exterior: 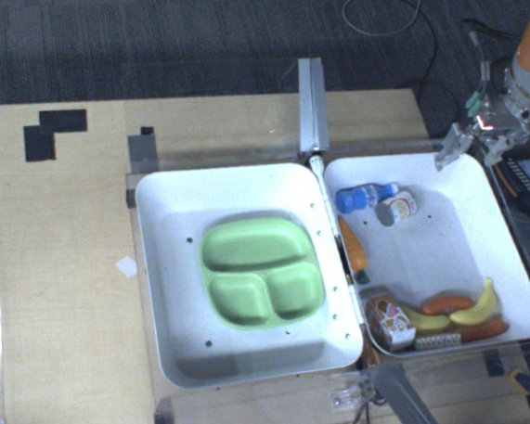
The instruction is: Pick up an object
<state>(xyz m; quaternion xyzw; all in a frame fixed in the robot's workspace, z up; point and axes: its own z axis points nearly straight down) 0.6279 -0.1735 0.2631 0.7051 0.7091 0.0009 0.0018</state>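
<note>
Where the gripper (459, 141) hangs over the right bin's (512, 257) far corner, finger spacing cannot be determined. Smooth white plastic holds a blue bottle (366, 196), small can (396, 208), curved banana (470, 306) (labels unreadable). A green three-compartment tray (259, 269) occupies the left bin (167, 262).

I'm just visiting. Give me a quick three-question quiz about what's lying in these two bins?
1. True or false: the green tray lies in the left bin.
2. Which lies nearest the right bin's front edge: A) blue bottle B) banana C) small can?
3. What colour is the thin item lying along the divider?

Key: 1 true; 2 B; 3 orange.
</note>
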